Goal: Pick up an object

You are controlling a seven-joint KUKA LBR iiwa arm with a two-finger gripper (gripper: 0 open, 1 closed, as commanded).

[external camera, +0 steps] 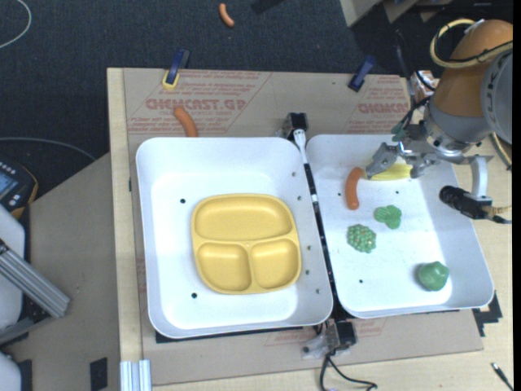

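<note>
My gripper (399, 163) hangs over the back of the right bin (464, 292), with its fingers spread apart. A small yellow thing (394, 172) lies on the bin floor just under and between the fingertips; they do not close on it. To its left lies an orange sausage-shaped piece (352, 187). Further forward are a green broccoli-like piece (388, 216), a round bumpy green piece (361, 238) and a smooth green lump (432, 276) near the front right corner.
The left bin (163, 218) holds a yellow divided plate (244, 243). An orange piece (186, 121) lies on the bench behind the left bin, and another orange piece (226, 14) on the dark floor beyond. Clamps stand at the bench's back edge.
</note>
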